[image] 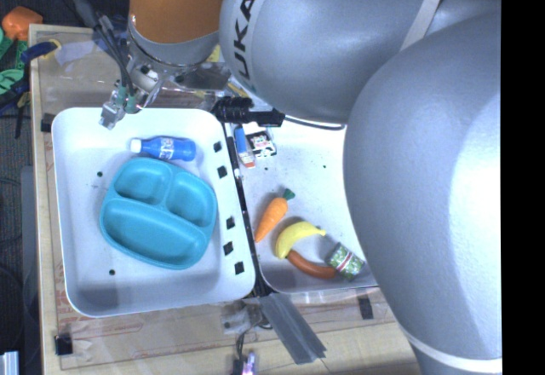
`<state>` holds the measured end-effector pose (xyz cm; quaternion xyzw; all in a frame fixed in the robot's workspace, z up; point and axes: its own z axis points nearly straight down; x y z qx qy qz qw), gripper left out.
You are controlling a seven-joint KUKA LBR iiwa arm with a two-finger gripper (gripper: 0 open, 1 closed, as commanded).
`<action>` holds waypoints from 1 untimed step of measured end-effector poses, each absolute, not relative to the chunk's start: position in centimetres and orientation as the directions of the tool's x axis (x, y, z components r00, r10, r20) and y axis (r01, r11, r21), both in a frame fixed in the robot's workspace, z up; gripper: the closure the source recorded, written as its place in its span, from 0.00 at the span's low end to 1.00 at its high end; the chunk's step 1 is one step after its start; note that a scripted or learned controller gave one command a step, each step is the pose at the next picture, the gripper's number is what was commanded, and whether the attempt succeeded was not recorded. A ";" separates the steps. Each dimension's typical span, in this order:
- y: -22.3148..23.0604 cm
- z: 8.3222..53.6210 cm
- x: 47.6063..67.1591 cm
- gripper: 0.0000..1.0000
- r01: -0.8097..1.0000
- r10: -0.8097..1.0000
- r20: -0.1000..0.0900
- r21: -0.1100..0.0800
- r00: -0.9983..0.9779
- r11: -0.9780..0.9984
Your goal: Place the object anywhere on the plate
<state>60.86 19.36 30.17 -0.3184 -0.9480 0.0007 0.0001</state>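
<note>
Gripper (115,109) hangs over left bin's (77,279) 11 o'clock corner; can't tell its state. Bottle (163,148) lies at plate's (157,224) 12 o'clock, touching the rim. Risk: it rolls away if nudged.

The left bin (77,279) holds a plate (159,213) with a bottle (163,147) just behind it; the right bin (294,284) holds a carrot (271,217) and banana (295,237).

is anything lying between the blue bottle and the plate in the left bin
Nothing visible does. The blue bottle lies right beside the blue plate's upper rim, in the same left bin.
</note>
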 end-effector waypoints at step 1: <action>19.4 30.2 60.9 0.00 0.604 0.604 0.000 -0.002 -0.797 0.797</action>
